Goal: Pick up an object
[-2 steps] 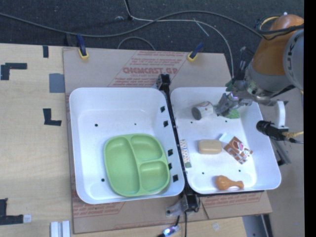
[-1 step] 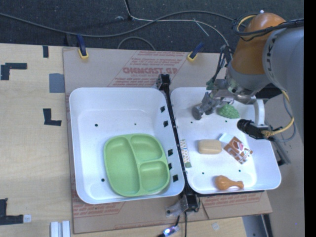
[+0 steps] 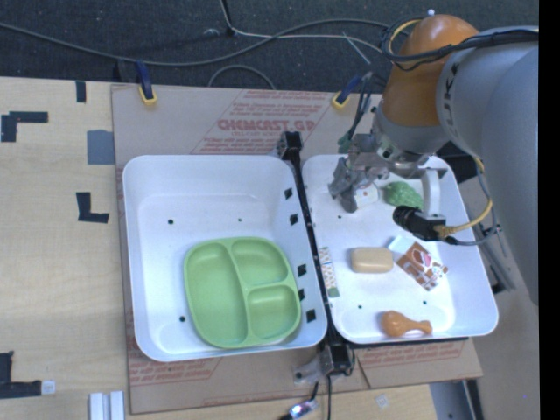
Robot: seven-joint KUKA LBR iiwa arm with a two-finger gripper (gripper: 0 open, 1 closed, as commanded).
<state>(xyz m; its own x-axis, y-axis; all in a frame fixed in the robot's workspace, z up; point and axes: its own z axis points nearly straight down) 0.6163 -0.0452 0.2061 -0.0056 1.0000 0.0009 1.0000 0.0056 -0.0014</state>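
Note:
My gripper [image 3: 350,195] hangs over the far left part of the right bin [image 3: 477,322], with its dark fingers pointing down and nothing visible between them. A green object [image 3: 403,194] lies just to its right, partly hidden by the wrist. A tan soap-like block [image 3: 372,260] rests in the middle of that bin. Beside the block lies a red and white patterned packet [image 3: 421,265]. An orange toy drumstick [image 3: 404,325] lies near the front edge.
The left bin [image 3: 149,182] holds a green divided plate [image 3: 242,291] at its front. A black divider [image 3: 302,208] runs between the bins. Black and yellow cables hang from the arm over the right bin's far right side.

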